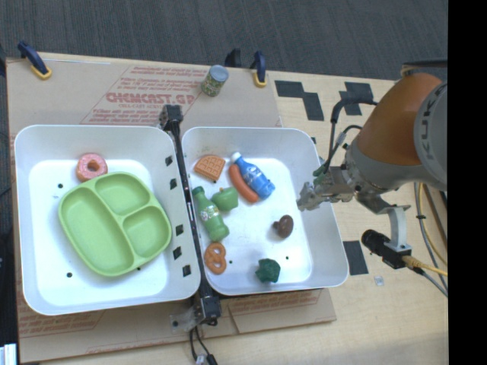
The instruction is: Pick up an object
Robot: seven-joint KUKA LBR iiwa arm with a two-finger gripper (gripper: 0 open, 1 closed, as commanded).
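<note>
While the grey arm with its orange band reaches in from the right, the gripper [310, 196] hangs over the right edge of the right white bin [329, 238]; whether it is open or closed cannot be told. Just beside it in that bin lies a small brown rounded object [284, 225]. A blue plastic bottle [253, 175] touches an orange sausage-shaped toy [243, 184]. The left white bin [30, 280] holds a light green divided plate [114, 220] and a pink doughnut [91, 166].

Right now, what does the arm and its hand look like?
The arm has a bulky rounded orange section with grey casing beside it. Thin dark cables loop along its left side. The hand is small, grey and metallic.
</note>
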